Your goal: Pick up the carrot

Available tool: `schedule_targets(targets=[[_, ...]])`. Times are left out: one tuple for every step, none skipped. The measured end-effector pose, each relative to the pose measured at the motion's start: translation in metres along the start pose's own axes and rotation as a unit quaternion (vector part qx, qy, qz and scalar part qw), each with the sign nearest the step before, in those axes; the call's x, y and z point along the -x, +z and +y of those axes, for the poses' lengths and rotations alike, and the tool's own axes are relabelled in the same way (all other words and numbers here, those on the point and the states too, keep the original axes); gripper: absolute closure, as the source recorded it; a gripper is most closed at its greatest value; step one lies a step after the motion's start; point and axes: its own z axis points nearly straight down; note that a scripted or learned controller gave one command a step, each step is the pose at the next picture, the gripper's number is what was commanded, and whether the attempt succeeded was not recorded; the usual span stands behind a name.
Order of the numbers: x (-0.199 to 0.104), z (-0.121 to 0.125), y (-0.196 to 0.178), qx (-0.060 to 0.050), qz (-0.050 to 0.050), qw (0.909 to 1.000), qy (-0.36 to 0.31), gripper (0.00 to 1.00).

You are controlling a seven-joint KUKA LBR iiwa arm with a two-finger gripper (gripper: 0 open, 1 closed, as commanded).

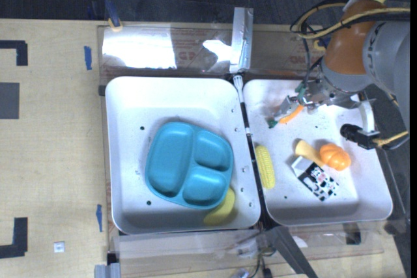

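Lying slanted, small orange carrot (pixel 289 114) with green top.

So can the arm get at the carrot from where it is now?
Probably yes: the gripper sits right beside the carrot in the right bin, with nothing lying over it; the corn lies well apart.

The carrot (pixel 288 115) is a small, slim orange toy with a green leafy end, lying in the right-hand white bin (pixel 371 205) near its far left part. It lies at a slant, green end pointing down-left toward the bin's left wall and orange end up-right. Whether it rests flat on the bin floor or is raised off it cannot be told.
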Motion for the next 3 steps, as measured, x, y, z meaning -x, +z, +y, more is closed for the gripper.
schedule_targets(targets=[[-0.033, 0.002, -0.126, 0.0, 0.001, 0.9996, -0.027, 0.0], [-0.046, -0.03, -0.082, -0.009, 0.004, 0.9982, -0.059, 0.0], [-0.044, 0.006, -0.107, -0.004, 0.002, 0.9994, -0.036, 0.0]])
